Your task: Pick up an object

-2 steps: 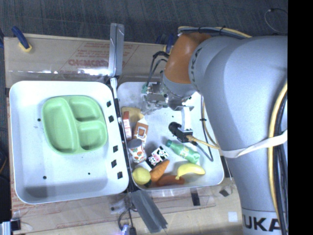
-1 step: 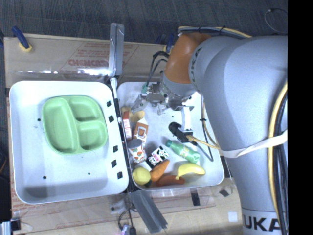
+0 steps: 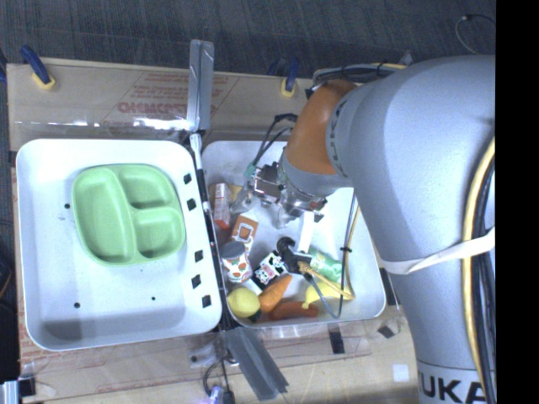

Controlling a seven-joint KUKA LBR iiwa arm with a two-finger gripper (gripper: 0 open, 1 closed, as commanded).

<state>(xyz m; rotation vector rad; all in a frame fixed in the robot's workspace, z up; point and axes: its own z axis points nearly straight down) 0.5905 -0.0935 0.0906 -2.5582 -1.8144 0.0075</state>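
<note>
1. Grey and bulky, the arm (image 3: 421,183) reaches in from the right and bends down over the right bin (image 3: 364,263), its orange band (image 3: 310,137) sitting just above the wrist.
2. Below the band, the gripper (image 3: 282,204) hangs over the upper middle of the right bin, near that bin's back wall.
3. How far the pincer is spread I cannot tell; the wrist and its cables cover it, and no object shows between its tips.
4. Objects to pick lie in a heap in the right bin, mostly in its lower half and along its left wall.
5. At the bin's front left corner sits a yellow ball (image 3: 243,301), touching an orange carrot (image 3: 276,291) that leans up and to the right.
6. Just above the carrot lies a small black-and-white block (image 3: 269,269), and left of it a small white cup with red marks (image 3: 236,263).
7. Further up along the left wall are a small brown box (image 3: 244,228) and a slim reddish can (image 3: 221,200), the can nearest the gripper.
8. A green item (image 3: 324,265) and a yellow piece (image 3: 330,289) rest at the heap's right side.
9. In the left bin (image 3: 42,251) a light green divided tray (image 3: 128,213) lies flat, well apart from the gripper.
</note>
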